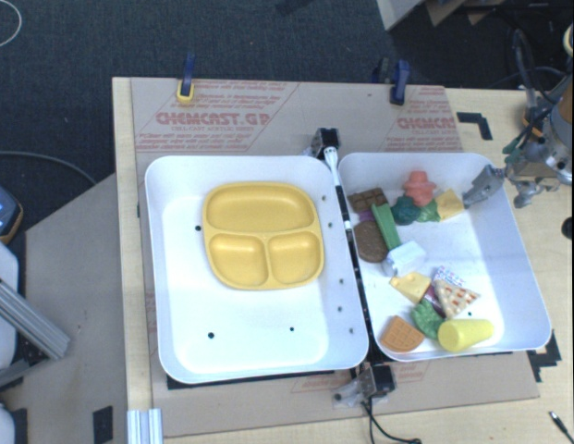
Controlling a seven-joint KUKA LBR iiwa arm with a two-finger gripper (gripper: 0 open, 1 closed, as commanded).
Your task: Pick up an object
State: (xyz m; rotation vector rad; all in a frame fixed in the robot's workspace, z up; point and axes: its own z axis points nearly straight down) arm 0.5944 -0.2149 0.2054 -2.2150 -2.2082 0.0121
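The right bin [508,257] holds several toy foods. At its far end lie a brown chocolate bar [367,199], a green stick [385,225], a brown cookie [370,240], a red figure [418,186], a dark green piece [405,212] and a yellow block [448,204]. Nearer lie a white cube [407,254], a cheese wedge [411,286], a pizza slice [455,296], a green vegetable [427,319], a yellow cylinder [465,333] and an orange round waffle [402,335]. My gripper [504,191] hovers over the bin's far right corner, open, with nothing between its fingers, just right of the yellow block.
The left bin [176,276] carries a yellow divided plate [263,232]. A black divider rail [347,248] runs between the bins. Blue clamps [397,81] hold the cardboard sheet at the back. The arm's wrist [550,146] sits at the right edge.
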